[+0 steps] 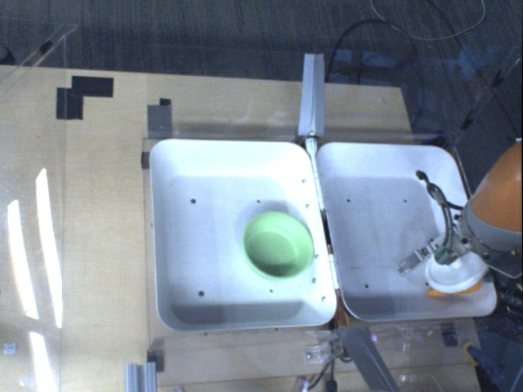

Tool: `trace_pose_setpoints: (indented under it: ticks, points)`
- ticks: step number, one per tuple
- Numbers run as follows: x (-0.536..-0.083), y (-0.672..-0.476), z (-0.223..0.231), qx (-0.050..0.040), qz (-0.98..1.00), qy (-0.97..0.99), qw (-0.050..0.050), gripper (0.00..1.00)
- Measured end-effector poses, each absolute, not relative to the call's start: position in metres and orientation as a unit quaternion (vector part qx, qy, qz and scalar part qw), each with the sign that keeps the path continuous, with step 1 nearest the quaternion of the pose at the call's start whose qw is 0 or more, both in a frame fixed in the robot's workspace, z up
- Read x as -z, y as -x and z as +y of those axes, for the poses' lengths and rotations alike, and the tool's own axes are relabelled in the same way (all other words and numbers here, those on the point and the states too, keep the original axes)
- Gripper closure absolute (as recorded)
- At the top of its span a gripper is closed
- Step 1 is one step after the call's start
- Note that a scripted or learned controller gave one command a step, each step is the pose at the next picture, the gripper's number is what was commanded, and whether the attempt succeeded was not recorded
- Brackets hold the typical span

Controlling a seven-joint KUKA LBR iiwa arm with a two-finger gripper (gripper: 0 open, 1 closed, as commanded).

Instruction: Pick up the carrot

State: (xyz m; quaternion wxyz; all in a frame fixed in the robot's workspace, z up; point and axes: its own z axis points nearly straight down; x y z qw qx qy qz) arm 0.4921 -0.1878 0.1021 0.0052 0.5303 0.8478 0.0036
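Only a small orange sliver of the carrot peeks from under the claw, whose grip cannot be told, in the right bin.

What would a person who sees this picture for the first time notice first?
The round light-green plastic bowl stands out most; it sits in the left shallow white bin, toward that bin's right side. Next comes the grey arm with the orange band, which reaches into the right shallow white bin at its near right corner. A small orange piece shows there under the end effector, perhaps the carrot.
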Motion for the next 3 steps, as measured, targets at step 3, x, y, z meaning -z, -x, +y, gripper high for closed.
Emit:
trace_pose_setpoints:
  ticks: [3]
  points:
    - [-0.111,-0.490,-0.205,-0.0016,0.832,-0.554,0.004,0.00]
